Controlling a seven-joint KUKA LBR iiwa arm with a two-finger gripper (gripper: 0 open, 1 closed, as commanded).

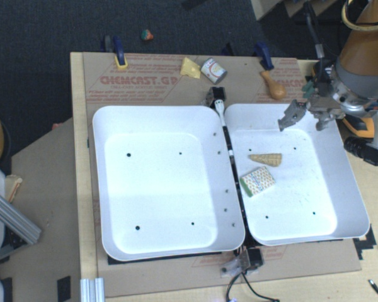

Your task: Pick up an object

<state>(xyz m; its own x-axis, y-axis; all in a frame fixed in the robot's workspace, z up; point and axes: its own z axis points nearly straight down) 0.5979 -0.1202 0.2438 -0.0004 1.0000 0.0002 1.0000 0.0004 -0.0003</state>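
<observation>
Over on the right bin [340, 187], two things sit near its left-center: a tan wedge [266, 159] w/ a green-patterned block [257, 181] just below it, close but apart. Left bin [113, 168] is beside it, rims touching. Gripper [309, 116] hangs over the right bin's top edge, fingers spread, nothing between them.

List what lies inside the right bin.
The right bin holds a tan wedge and, just below it, a patterned green-and-white block. The tool hangs over the bin's upper edge, hiding a small patch of its floor.
</observation>
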